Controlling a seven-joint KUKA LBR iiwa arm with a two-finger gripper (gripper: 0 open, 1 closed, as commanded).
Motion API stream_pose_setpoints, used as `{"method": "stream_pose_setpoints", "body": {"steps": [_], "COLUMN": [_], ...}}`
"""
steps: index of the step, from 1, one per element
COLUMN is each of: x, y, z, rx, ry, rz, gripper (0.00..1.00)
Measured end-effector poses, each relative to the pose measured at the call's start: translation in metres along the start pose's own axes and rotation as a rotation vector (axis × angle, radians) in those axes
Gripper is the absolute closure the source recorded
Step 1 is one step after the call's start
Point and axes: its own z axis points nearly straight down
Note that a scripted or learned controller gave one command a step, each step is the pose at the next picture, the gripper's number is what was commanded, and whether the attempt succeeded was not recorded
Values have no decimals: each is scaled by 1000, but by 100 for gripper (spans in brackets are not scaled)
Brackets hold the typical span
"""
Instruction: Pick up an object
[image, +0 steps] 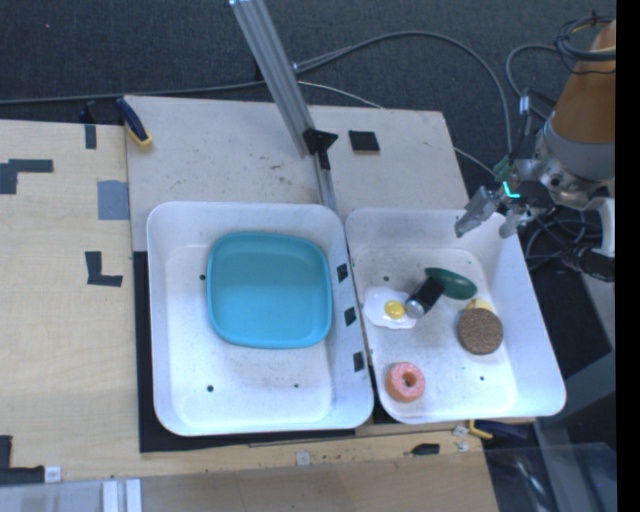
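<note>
The right bin (520, 300) holds the loose items, all in its middle and lower part: a fried-egg toy (389, 310) near its left wall, a black cylinder (424, 296) touching the egg's right edge, a dark green piece (452, 283) just right of the cylinder, a round brown cookie (481, 330) below that with a yellow bit (484, 304) at its top edge, and a pink donut (406, 382) toward the lower left. The jaws (490, 212) sit at the bin's upper right corner, above and right of every item and touching none; they stand apart, released, with nothing between them. The left bin (170, 300) carries a turquoise plate (269, 290). The arm's orange band (588, 95) is cut off by the frame's right edge, and what the green piece and the yellow bit are is hard to make out. Both bins rest on the desk (60, 300).
</note>
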Motion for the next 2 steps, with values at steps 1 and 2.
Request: {"method": "stream_pose_setpoints", "body": {"steps": [1,2], "x": [0,5], "y": [0,-9], "z": [0,49], "rx": [0,4], "ry": [0,1], "rz": [0,-1], "gripper": [0,0]}}
